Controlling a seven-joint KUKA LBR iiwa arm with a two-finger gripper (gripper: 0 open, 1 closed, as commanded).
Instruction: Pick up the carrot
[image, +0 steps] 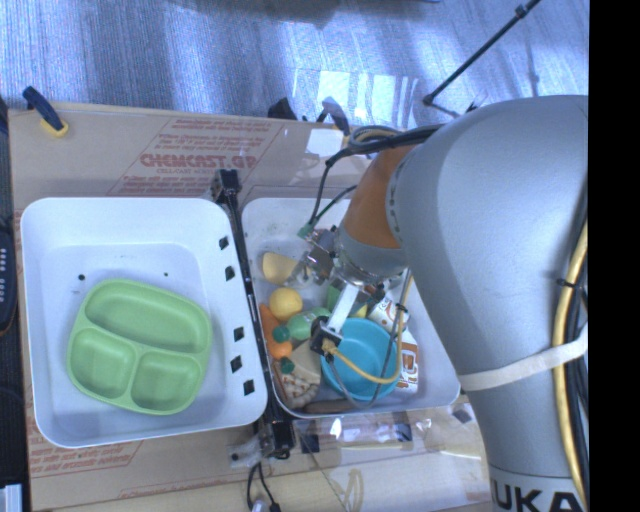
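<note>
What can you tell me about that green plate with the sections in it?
The green plate looks like smooth pale plastic, rounded at the corners and split into three compartments: one long one and two smaller ones. It lies flat, right side up and turned at a slant, on the floor of the left bin, with nothing in it.

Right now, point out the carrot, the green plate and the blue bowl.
carrot (272, 335), camera view, orange body.
green plate (140, 345), camera view, middle divider.
blue bowl (362, 362), camera view, inner bottom.
</note>
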